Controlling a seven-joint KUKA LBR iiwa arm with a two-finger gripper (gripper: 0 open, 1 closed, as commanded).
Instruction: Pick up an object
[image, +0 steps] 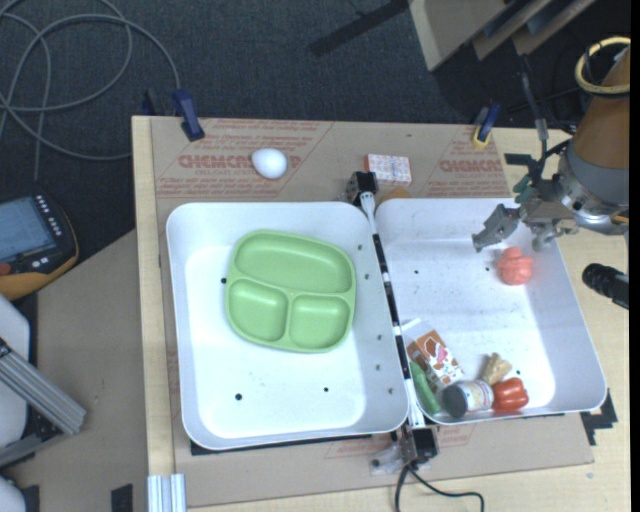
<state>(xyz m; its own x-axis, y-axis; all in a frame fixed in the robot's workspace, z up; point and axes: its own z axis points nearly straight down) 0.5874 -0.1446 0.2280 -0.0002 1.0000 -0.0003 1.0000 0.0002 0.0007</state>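
My gripper (518, 236) hangs over the far part of the right bin (450, 250), reaching in from the right with its fingers spread and nothing between them. Just in front of it a salmon-pink ball (516, 267) lies on the bin floor, apart from the fingers. At the bin's near edge several small items cluster together: a printed snack packet (435, 352), a green piece (424, 385), a small can (468, 397), a red object (510, 395) and a tan scrap (495, 368).
The left bin (200, 330) holds a green divided plate (292, 290). On the bench behind the bins lie a white egg (268, 162) and a pink-and-white cube (389, 168). Blue clamps (186, 113) grip the bench's far edge.
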